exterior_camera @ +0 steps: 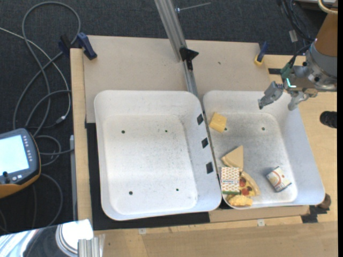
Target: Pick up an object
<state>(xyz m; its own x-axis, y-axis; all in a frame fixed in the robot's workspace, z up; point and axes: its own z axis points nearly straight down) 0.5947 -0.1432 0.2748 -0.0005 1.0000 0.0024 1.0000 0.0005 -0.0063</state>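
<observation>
Claw spread wide, gripping nothing, above right bin; yellow block well apart.

Teach pendant left, cables on floor

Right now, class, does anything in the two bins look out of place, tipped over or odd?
Nothing looks spilled or broken. The small can lies on its side in the right bin, and the toy food plate sits jammed in that bin's front corner with a patterned card on it.
</observation>
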